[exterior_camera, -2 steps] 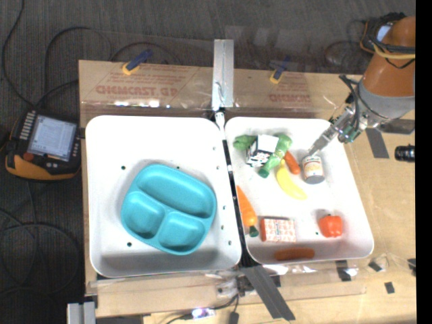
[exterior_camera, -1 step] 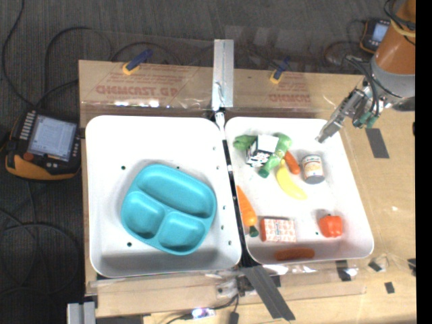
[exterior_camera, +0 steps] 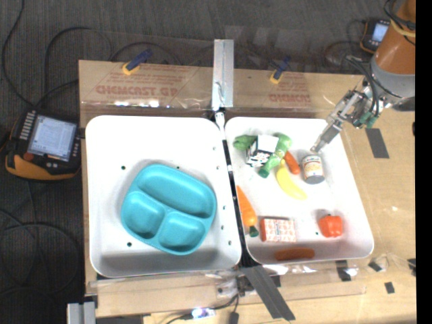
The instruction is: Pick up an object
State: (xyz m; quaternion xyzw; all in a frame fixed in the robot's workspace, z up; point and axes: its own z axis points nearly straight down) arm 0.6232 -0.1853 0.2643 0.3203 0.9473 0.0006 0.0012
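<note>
My gripper point(exterior_camera: 317, 144) hangs over the right bin's point(exterior_camera: 354, 201) far right part, reaching in from the upper right. Its tip is just above and slightly behind a small tin can point(exterior_camera: 312, 169) with a pale label; I see nothing held in it. Left of the can lie a yellow banana point(exterior_camera: 291, 184), a small orange carrot point(exterior_camera: 291, 162) and a green vegetable point(exterior_camera: 275, 155). Further left sit a white and black box point(exterior_camera: 259, 150) and a leafy green piece point(exterior_camera: 244, 142).
Near the right bin's front lie a long carrot point(exterior_camera: 248, 211), a pink box point(exterior_camera: 278, 229), a red-orange pepper point(exterior_camera: 330, 225) and a flat reddish-brown item point(exterior_camera: 294, 253). The left bin point(exterior_camera: 108, 147) holds a blue divided plate point(exterior_camera: 169, 208). A pendant point(exterior_camera: 47, 144) lies on the floor at left.
</note>
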